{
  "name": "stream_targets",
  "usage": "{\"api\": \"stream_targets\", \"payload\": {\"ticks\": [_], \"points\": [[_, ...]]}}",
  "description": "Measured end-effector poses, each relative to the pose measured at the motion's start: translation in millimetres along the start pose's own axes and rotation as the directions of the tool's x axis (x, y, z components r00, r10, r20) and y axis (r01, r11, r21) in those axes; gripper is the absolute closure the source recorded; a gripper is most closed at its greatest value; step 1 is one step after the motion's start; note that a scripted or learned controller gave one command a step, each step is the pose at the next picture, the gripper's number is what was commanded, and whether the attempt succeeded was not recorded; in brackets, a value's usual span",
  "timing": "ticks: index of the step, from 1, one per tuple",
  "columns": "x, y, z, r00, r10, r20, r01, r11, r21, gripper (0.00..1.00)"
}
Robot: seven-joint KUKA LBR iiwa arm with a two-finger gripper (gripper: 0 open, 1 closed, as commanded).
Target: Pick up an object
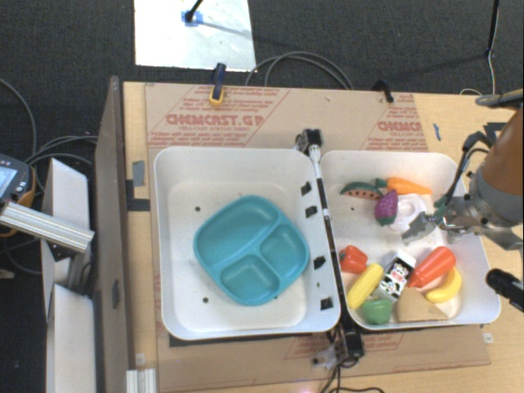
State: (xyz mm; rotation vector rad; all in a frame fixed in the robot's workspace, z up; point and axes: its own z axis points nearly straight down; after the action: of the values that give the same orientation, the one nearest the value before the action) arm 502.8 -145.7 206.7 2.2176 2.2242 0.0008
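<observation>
My gripper (422, 223), whether apart or together I cannot tell, hangs in the right white bin (471, 313) near the purple plastic eggplant (386, 208), where crowded neighbouring toys could foul a grasp.

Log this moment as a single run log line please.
phase: reaching | gripper: low in right bin, beside purple toy | nothing seen held | left bin: teal plate
</observation>
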Motion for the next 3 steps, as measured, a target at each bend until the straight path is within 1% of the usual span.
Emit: {"api": "stream_targets", "payload": {"ticks": [1,2,3], "points": [[-13.6,-7.9,83.9,1.000,-0.003,0.003,0.003,1.000,-0.020,0.00],[7.9,52.2,76.6,1.000,-0.005,0.001,0.005,1.000,-0.007,0.00],[23.3,113.7,103.7,1.000,-0.004,0.001,0.004,1.000,-0.006,0.00]]}}
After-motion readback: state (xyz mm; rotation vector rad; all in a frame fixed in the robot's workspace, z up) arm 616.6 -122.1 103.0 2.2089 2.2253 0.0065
